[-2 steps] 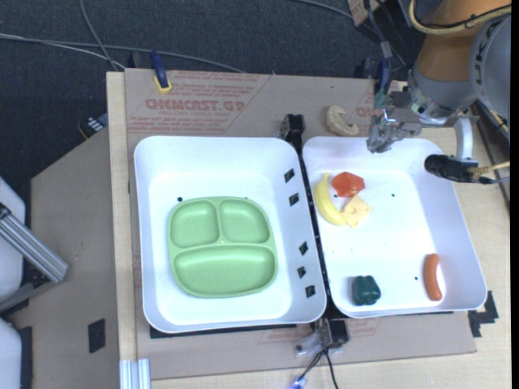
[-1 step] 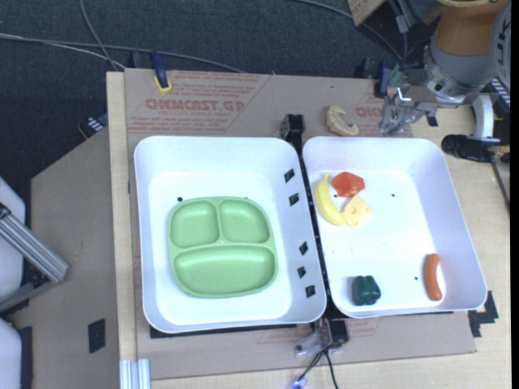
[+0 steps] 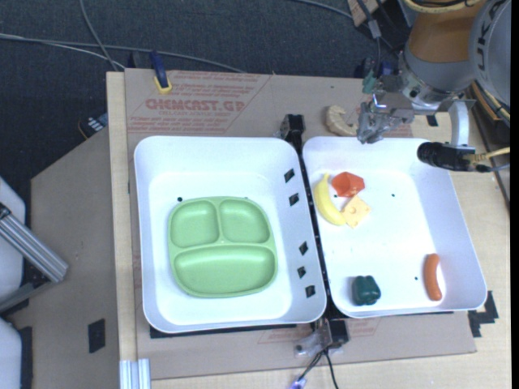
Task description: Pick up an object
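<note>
1. My gripper [image 3: 375, 130] hung over the far rim of the right bin [image 3: 454, 217], with nothing between its fingers; how far apart they stood I could not tell.
2. Candidates lay in that bin: a banana [image 3: 326, 202], a red piece [image 3: 348, 183] and a yellow piece [image 3: 357, 211] clustered toward the divider side, a dark green pepper [image 3: 365, 290] at the near edge, a sausage [image 3: 433, 277] by the near right wall.
3. I judged the pepper the best pick: it stood alone, away from the walls.
4. A good grasp meant descending straight, centred, fingers straddling its narrower width.
5. The cluster risked a two-item pinch.
</note>
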